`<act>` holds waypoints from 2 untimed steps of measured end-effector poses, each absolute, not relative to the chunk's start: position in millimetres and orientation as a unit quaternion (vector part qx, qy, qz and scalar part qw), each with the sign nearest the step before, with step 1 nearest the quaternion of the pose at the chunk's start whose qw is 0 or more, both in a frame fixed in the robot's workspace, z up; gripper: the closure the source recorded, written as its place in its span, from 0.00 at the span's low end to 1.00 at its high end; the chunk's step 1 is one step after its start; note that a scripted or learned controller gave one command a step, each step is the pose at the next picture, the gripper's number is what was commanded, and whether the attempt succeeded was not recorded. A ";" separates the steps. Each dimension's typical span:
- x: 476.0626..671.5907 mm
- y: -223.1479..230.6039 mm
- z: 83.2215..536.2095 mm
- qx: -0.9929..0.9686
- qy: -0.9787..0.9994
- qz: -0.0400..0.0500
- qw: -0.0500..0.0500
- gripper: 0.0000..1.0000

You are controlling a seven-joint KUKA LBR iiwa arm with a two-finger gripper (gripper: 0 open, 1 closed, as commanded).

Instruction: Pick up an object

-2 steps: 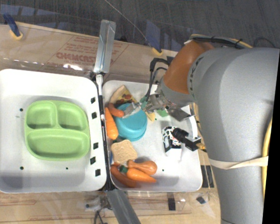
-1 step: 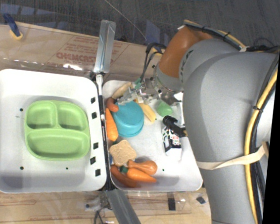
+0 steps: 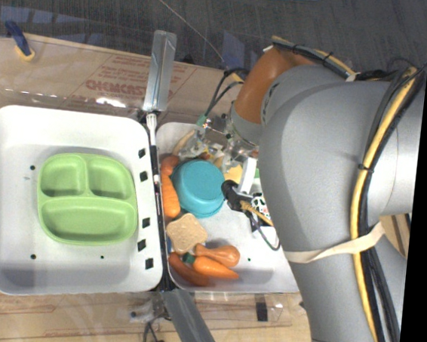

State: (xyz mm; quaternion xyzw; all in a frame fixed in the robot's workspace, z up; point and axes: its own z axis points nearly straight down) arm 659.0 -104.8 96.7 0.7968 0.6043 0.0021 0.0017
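Camera view: gripper [image 3: 215, 145] over teal bowl [image 3: 199, 188]

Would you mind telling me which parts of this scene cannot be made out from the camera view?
- Gripper: finger state unreadable amid cables and clutter.
- Right bin: its right side is hidden under the grey arm.
- Items behind the blue bowl: too small and cluttered to identify.

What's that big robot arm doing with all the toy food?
The grey robot arm is reaching down into the right bin, which holds a teal bowl, a slice of toast and some carrots. Its gripper sits at the far end of the bin, just above the bowl. The left bin holds a green divided plate.
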 end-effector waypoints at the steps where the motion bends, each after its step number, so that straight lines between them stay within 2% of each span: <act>1: 659.3 -101.1 105.7 0.793 0.609 0.000 0.000 1.00; 2: 605.1 -57.6 194.3 0.846 0.533 0.001 -0.001 1.00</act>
